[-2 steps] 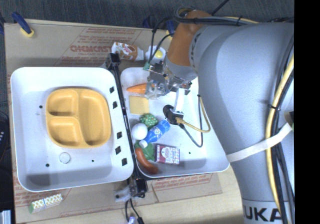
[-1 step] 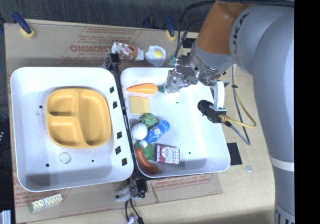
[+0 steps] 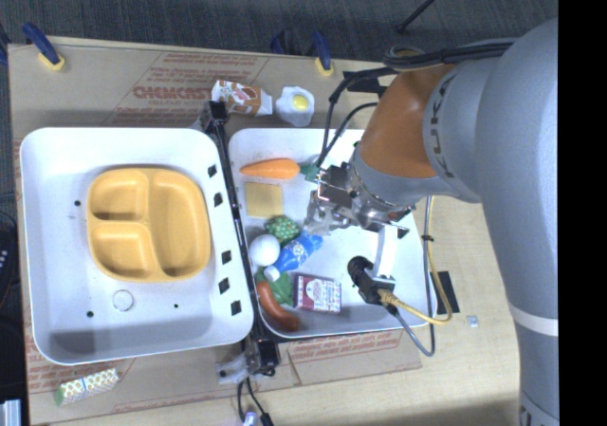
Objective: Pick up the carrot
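The carrot [image 3: 270, 168] lies in the right bin [image 3: 408, 315], near its far edge. It is up and to the left of the gripper [image 3: 322, 211], close but not touching. The carrot's long side runs left to right, with its green end nearest the gripper. The big grey arm [image 3: 455, 139] covers much of the gripper, so I cannot tell how it is set. Nothing seems held.
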`<action>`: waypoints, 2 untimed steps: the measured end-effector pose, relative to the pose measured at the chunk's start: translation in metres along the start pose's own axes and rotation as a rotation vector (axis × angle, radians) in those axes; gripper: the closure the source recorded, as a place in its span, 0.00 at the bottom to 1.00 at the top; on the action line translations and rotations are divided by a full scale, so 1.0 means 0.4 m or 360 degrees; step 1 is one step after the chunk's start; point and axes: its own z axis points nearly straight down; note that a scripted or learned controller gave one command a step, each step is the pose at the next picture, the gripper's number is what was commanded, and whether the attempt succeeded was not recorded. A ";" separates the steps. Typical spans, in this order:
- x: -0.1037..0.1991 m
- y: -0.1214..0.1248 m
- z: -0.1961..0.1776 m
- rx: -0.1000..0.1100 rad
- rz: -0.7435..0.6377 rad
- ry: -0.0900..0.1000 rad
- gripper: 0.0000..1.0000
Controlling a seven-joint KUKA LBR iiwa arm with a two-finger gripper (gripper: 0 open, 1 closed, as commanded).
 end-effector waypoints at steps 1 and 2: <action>0.000 0.000 0.000 -0.0001 0.0000 0.0000 0.00; 0.119 0.123 -0.002 -0.0003 -0.0129 0.0002 0.00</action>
